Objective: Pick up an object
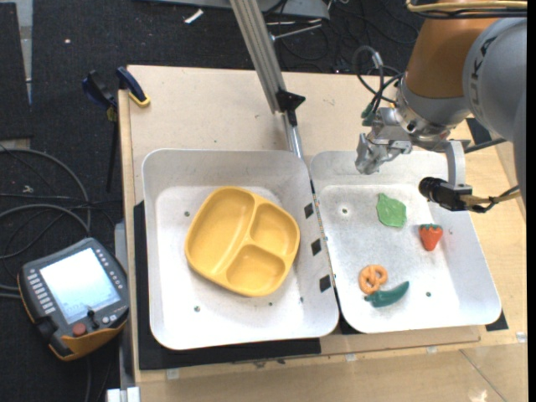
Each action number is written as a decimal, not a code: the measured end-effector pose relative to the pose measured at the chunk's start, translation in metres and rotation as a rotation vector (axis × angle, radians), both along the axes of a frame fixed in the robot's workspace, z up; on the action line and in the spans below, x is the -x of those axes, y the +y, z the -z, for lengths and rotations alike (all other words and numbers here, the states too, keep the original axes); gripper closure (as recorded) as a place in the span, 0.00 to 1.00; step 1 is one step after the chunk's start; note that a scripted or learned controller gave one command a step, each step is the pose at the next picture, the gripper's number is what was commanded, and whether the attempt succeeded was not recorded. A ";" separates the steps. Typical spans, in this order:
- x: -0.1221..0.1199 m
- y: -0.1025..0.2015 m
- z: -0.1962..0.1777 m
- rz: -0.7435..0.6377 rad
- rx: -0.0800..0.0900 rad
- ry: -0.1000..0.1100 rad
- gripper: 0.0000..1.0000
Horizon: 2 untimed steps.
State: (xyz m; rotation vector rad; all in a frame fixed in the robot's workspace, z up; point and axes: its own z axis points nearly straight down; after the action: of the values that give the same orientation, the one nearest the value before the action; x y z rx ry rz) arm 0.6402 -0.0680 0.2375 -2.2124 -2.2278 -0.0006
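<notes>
We see the grey two-finger gripper [369, 162] at the upper right of the frame, above the far edge of the right white bin [469, 308]; we cannot tell its state. Below it in that bin lie a flat green leaf-shaped piece [391, 210], a small red strawberry [430, 236], an orange pretzel [373, 277] touching a dark green pepper [389, 294]. A yellow three-compartment plastic plate [242, 240] sits in the left white bin [167, 308].

Glossy yellow plastic divided plate [243, 241] in a smooth matt white bin [167, 182]; pale wooden bench [193, 107].

2 white bins [167, 308]; 1 yellow plate [243, 241]; 4 toy foods [391, 211].
</notes>
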 end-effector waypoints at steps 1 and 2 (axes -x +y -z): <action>-0.006 0.050 -0.008 -0.001 0.000 -0.003 1.00; -0.004 0.101 0.005 -0.001 0.001 0.001 1.00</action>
State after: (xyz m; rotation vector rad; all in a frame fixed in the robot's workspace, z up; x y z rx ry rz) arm 0.6447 0.0334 0.2329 -2.2112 -2.2286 0.0012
